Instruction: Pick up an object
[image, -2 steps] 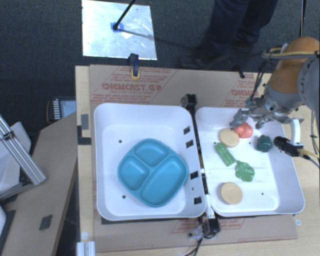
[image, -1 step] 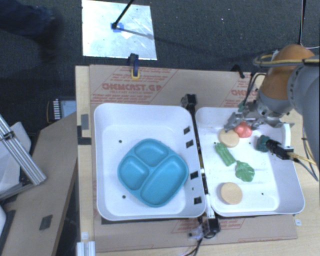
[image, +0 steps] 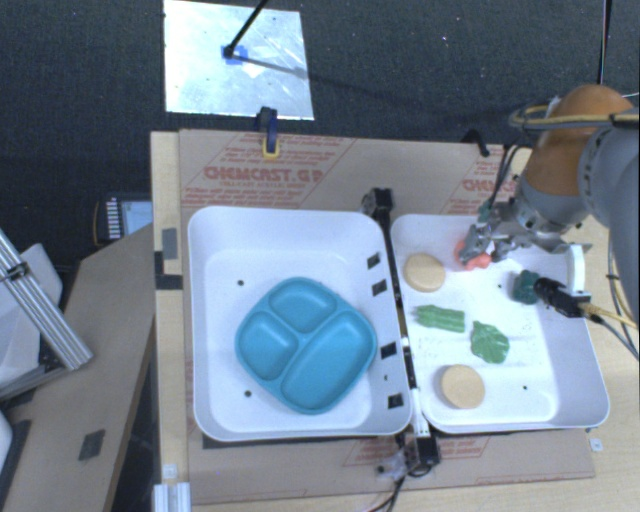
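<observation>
The gripper (image: 480, 247) sits low at the upper left of the right bin (image: 580, 395), its tips at a small orange-red object (image: 477, 260); whether they clamp it cannot be told, so the pick looks under way, with no lift shown. The right bin also holds two tan discs (image: 424, 272), two green pieces (image: 441, 318), and a dark teal item (image: 526, 287). The left bin (image: 215, 245) holds one blue divided plate (image: 305, 344).

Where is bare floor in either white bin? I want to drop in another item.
Left bin: a bare strip along the far wall and left side, around the blue three-compartment plate. Right bin: bare near-right corner, beyond the near tan disc and green leaf-shaped piece. The far part is crowded under the gripper.
</observation>
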